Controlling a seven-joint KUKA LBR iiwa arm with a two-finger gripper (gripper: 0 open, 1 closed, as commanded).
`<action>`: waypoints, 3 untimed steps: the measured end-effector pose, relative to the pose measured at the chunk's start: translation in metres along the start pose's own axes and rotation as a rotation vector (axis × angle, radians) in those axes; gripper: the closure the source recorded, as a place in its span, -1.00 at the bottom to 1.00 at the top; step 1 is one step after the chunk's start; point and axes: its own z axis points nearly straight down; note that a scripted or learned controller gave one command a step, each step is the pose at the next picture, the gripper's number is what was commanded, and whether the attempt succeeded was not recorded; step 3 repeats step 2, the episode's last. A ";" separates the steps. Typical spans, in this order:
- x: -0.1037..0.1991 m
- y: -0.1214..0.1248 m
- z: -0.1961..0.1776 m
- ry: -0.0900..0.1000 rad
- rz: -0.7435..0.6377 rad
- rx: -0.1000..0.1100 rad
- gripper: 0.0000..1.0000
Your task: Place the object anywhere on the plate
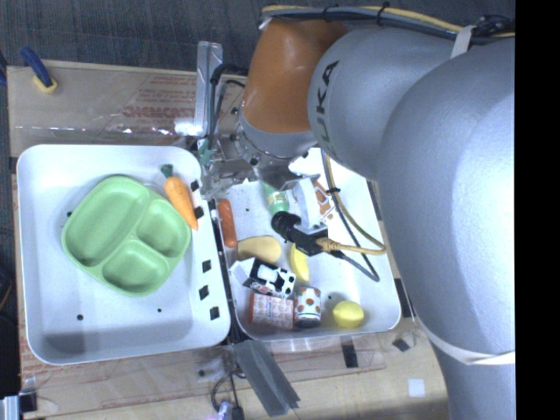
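Note:
A green three-part plate (96, 234) lies in the left bin (52, 331). An orange carrot (182, 201) with a green top sits slantwise at the plate's upper right rim, close to the wall between the bins. I cannot tell whether it rests there or hangs. My gripper (210, 166) is just right of and above the carrot's green end, over the divider between the bins. The wrist and its fittings hide its tips, and no object shows plainly between them.
The right bin (385, 309) holds several items: a sausage (227, 222), a yellow banana-like piece (260, 249), a green bottle (278, 201), a cow-patterned toy (273, 278), a can (306, 305), a lemon (348, 313). The arm covers that bin's upper part.

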 end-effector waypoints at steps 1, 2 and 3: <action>0.000 0.000 0.000 0.000 0.000 0.000 -1.00; -0.042 -0.017 0.047 0.000 -0.164 -0.007 -1.00; -0.042 -0.017 0.047 0.000 -0.164 -0.007 -1.00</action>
